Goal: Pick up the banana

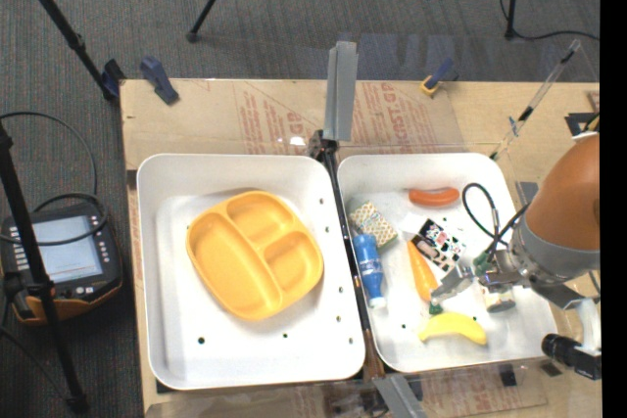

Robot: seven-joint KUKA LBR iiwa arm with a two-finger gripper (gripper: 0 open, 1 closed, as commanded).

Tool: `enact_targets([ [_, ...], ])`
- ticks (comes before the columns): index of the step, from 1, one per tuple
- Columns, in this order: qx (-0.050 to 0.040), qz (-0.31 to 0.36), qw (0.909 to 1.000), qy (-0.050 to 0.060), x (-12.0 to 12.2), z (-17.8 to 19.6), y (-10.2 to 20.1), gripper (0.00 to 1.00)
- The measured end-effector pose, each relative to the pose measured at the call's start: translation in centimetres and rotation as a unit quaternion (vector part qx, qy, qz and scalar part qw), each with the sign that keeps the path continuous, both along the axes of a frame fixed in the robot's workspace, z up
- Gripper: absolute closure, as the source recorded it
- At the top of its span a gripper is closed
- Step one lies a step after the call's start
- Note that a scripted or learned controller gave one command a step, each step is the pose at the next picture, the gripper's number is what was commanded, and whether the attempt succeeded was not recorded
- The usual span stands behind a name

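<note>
The yellow banana (453, 329) lies on its side near the front edge of the right bin (392, 173), curved ends pointing up. My gripper (476, 294) hangs just above and slightly behind it, low in the bin. Its two fingers stand apart, one finger (452, 287) reaching left toward the carrot, with nothing between them. The banana lies free on the bin floor, apart from the fingertips. The grey wrist and its orange band come in from the right.
In the right bin, an orange carrot (422, 274) lies just left of the gripper, beside a blue bottle (368, 264), a checkered packet (373, 222), a black-and-white spotted item (438, 243) and a red sausage (434, 196). A yellow divided plate (255, 253) sits in the left bin (162, 210).
</note>
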State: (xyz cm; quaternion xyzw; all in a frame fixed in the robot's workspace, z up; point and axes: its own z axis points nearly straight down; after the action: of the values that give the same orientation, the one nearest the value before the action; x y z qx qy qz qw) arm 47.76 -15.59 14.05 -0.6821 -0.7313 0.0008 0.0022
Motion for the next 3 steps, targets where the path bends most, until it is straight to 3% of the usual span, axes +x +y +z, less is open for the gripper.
enact_targets([
  [1,0.0009,0.162,0.9869,0.000,-0.19,-5.43,1.52,0.00],
  [2,0.0018,0.160,0.9871,0.000,-0.21,-4.56,1.49,1.00],
  [3,0.0017,0.160,0.9872,0.000,-0.21,-4.56,1.48,0.00],
])
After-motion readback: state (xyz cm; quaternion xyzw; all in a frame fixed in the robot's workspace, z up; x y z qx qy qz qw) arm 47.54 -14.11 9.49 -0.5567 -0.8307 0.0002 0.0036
